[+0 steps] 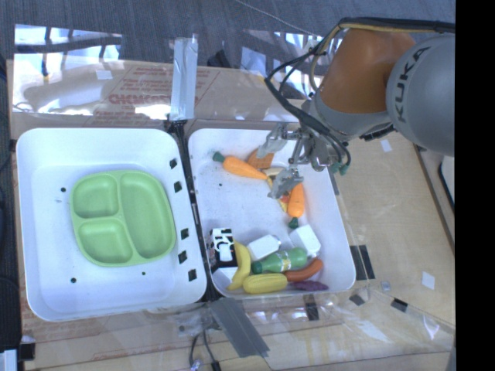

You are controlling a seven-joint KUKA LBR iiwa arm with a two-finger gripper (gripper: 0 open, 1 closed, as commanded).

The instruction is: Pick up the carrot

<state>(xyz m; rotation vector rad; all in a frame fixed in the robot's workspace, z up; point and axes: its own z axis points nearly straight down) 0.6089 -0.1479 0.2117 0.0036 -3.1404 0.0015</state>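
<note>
Carrot [242, 168] lying at the far end of the right bin [334, 207], gripper [280, 182] poised just right of it, fingers apart and empty, green divided plate [122, 216] in the left bin [39, 207]

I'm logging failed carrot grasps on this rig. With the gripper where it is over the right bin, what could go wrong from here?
1. The gripper hangs between two carrots, the long carrot and the short carrot, so it may close between them or nudge one away.
2. An orange piece lies against the long carrot and could be caught instead.
3. The short carrot lies close to the right bin wall, leaving little finger room.
</note>
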